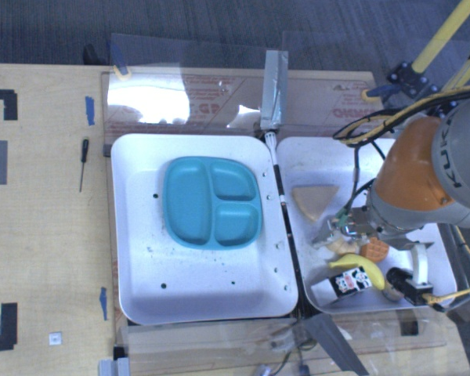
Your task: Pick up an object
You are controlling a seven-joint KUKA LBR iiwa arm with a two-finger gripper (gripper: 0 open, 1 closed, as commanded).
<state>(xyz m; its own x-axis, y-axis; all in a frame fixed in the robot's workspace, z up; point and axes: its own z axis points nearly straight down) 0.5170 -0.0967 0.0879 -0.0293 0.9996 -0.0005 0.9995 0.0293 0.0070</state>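
Gripper [346,227] low in the right bin [313,153] — grip state impossible to tell.
Poised over clutter at lower right — banana [359,263], orange piece [374,249] just beside, likely for an easy reach.

In my right bin, a yellow banana [359,265] lies flat toward six o'clock, curved over a small black-and-white box [347,283]. An orange piece [374,249] sits just beside the banana at one o'clock, and a tan wedge [315,200] lies toward eleven o'clock.
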